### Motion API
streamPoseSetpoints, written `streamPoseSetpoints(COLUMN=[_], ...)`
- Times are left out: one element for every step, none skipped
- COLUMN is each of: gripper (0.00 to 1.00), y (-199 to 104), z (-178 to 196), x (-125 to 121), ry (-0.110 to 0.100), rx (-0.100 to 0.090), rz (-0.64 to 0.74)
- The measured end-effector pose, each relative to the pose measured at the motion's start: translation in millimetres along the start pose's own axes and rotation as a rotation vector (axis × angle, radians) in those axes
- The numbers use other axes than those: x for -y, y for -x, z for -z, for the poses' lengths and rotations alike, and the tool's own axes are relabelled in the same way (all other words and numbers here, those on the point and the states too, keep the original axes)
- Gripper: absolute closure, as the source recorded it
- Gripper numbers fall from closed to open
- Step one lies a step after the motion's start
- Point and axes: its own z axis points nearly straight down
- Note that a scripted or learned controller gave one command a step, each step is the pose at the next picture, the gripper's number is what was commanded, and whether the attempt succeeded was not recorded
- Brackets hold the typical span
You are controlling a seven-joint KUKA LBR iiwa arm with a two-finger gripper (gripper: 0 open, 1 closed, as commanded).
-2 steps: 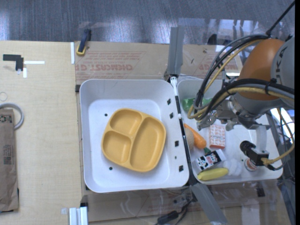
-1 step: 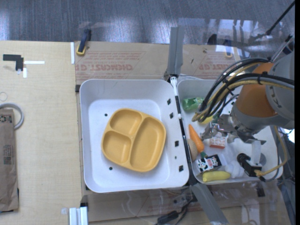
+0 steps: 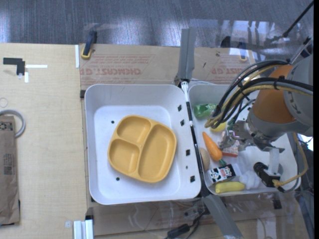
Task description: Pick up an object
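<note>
The gripper (image 3: 230,141), its state impossible to tell, hangs just right of the orange carrot (image 3: 212,147).

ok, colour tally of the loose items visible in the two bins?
Yellow: 3, divided plate, a piece by the cables, a piece at the near edge
Orange: 1, carrot
Green: 1, leafy item
Black-and-white: 1, small carton
Total: 6; the arm may hide more.
</note>
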Motion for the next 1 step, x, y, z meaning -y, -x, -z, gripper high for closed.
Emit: streamPoseSetpoints(gripper=[1.00], y=[-37.7], z=[210.6], x=[27.7], ry=[0.005], rx=[0.002], rz=[0.038])
